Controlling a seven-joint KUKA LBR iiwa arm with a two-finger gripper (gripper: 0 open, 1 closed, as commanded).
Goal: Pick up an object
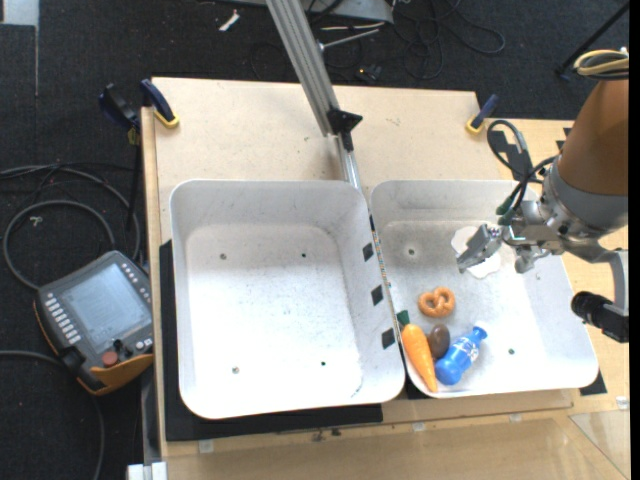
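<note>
In the right bin, a brown pretzel lies near the middle. An orange carrot, a dark brown oval piece and a blue bottle sit together at the front left corner. A small white object lies farther back, partly under the gripper's left finger. My gripper hovers over the back middle of the right bin, open, with its fingers spread and nothing between them. It is behind and to the right of the pretzel.
The left bin adjoins the right one along a shared wall. A slanted metal rail reaches down to the bins' back edge. Yellow clamps mark the bench corners. A teach pendant rests at the left.
</note>
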